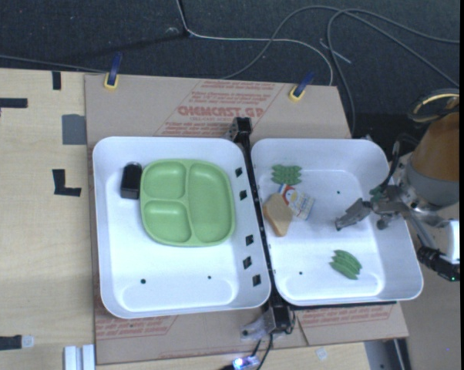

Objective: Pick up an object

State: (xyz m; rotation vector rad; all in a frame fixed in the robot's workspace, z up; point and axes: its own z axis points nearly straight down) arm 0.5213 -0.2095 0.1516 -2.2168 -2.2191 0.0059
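Observation:
The right bin (371, 156) holds a small green leafy piece (287, 175) near its far left. A tan wedge with a white packet against it (284, 210) lies by the divider. A green pea pod (345, 264) lies toward the bin's near side. My gripper (361, 214) hangs over the right side of this bin, above and slightly right of the pea pod, apart from all the objects. Nothing shows in its grasp. The grey arm with its orange band (436, 149) comes in from the right.
In the left bin (112, 206) sits a green divided plate (187, 202) with a small black block (131, 180) at its left. Both bins rest on a cardboard sheet (216, 106). Cables (294, 29) run over the dark cloth behind.

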